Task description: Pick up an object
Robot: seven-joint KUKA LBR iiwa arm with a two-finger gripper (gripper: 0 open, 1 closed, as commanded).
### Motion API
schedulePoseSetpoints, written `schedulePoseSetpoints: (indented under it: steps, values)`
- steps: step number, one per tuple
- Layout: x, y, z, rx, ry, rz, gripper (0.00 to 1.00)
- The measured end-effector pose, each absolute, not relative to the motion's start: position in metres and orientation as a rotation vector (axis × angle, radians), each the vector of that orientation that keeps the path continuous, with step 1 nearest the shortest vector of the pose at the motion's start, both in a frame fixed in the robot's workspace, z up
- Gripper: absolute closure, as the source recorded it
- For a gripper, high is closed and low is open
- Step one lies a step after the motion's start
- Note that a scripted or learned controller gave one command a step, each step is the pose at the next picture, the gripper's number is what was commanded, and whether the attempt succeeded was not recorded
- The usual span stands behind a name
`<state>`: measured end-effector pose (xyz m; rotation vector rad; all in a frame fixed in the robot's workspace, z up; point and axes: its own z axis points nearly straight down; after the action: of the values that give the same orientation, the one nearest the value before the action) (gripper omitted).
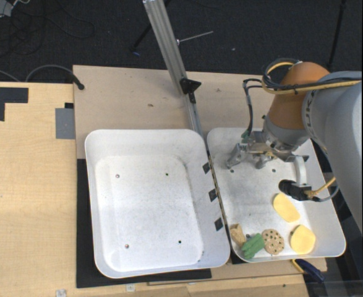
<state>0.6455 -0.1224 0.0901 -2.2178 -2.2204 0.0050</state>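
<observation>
- Currently the arm [329, 113] enters from the right edge of the frame, its grey link sloping down-left to the orange band [290, 98] at centre right.
- Below the band the wrist points downward over the upper part of the right bin [223, 142].
- Gripper [250, 155] sits low over the bin floor, near the bin's upper middle; whether the claw is spread or pressed together cannot be told from this angle, and nothing is visible between its tips.
- Black cable loops run off the wrist, one ending in a dark connector [292, 189] just above the yellow pieces.
- Candidate objects lie together in the lower right of the frame, along the right bin's lower edge: upper yellow piece [286, 208], lower yellow piece [302, 239], round cookie [272, 241], green item [252, 245], small tan block [237, 233].
- Cookie and green item are touching or nearly so; tan block is just left of them.
- All of these are well apart from the gripper.
- Left bin [147, 142] occupies centre-left.
- Slanted aluminium rail [169, 45] stands in the upper centre.
</observation>
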Motion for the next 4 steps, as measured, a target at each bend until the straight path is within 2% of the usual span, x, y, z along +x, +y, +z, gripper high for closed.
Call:
schedulePoseSetpoints:
  steps: [1, 4]
  values:
    - [0.646, -0.123, 0.101, -2.222, -2.217, 0.004, 1.00]
    - [0.638, -0.124, 0.246, -2.222, -2.224, -0.003, 1.00]
